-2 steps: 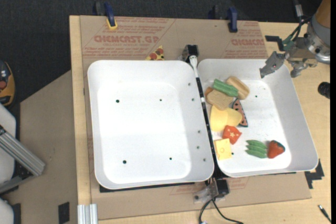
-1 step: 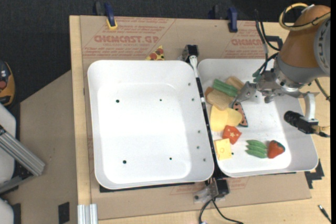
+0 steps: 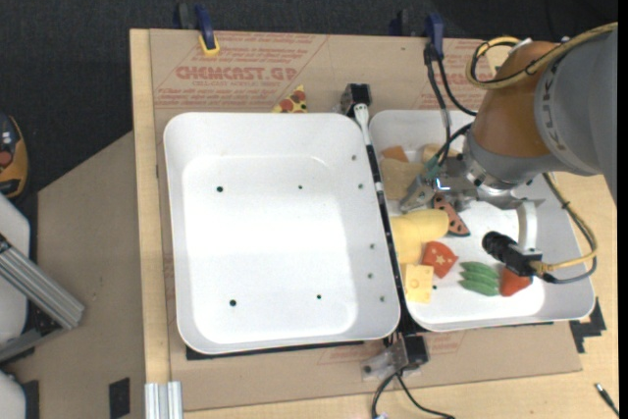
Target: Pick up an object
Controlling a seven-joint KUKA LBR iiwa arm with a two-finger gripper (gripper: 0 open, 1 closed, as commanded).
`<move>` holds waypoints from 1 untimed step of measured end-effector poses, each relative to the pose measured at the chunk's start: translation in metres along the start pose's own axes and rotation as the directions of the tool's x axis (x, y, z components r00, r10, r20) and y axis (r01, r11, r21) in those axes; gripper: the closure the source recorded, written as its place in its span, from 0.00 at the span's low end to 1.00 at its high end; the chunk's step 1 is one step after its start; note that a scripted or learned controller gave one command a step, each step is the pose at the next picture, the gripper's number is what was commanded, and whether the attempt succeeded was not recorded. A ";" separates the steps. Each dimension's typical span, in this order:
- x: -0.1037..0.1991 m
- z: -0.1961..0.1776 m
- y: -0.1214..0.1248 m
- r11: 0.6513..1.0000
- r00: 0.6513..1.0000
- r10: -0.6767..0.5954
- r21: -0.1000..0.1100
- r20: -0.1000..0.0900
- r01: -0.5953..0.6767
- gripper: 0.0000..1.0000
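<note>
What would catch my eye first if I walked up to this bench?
Probably the big grey arm with its orange band, reaching in from the right and hanging low over the right bin. Below it lies a bright jumble of small toy-like pieces, among them a yellow block, a red piece and a green one. Beside it sits the left bin, a broad white tray.
</note>
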State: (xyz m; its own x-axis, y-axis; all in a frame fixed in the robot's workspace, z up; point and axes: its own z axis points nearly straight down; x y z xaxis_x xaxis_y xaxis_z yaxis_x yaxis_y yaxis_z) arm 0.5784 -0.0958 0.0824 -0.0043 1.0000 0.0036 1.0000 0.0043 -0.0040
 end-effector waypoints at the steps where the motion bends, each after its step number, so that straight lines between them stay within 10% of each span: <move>1: -0.004 -0.013 0.001 1.000 1.000 0.005 -0.007 0.005 -0.005 1.00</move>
State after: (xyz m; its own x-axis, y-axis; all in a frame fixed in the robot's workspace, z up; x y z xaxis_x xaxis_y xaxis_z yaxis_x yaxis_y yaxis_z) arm 0.5798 -0.1000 0.0954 0.0005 1.0000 -0.0009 1.0000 -0.0005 0.0027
